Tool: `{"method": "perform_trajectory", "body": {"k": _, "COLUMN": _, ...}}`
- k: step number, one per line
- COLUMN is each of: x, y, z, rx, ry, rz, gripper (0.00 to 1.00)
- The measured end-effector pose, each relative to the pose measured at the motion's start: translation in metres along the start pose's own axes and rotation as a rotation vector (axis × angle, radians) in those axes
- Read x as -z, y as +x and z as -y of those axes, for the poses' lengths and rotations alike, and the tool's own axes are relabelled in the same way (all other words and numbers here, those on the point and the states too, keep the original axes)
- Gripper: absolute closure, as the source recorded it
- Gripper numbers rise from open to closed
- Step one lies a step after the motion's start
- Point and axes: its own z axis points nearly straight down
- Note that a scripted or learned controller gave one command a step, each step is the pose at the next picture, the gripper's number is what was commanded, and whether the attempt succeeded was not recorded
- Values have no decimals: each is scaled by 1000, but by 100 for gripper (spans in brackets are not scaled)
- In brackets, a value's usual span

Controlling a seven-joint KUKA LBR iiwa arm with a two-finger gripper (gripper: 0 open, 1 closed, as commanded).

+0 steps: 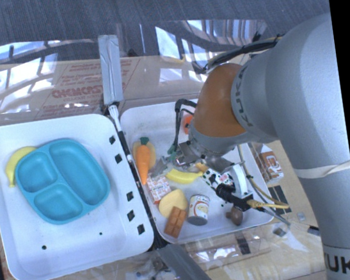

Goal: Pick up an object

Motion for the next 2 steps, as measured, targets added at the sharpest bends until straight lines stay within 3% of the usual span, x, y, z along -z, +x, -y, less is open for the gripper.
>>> {"method": "perform_trajectory", "body": {"k": 1, "x": 10, "y": 0, "z": -3, "rx": 5, "ry": -3, "rz": 0, "gripper": 100}}
{"method": "perform_trajectory", "body": {"k": 2, "x": 97, "y": 72, "z": -45, "rx": -68, "ry": 5, "rz": -1, "gripper": 100}}
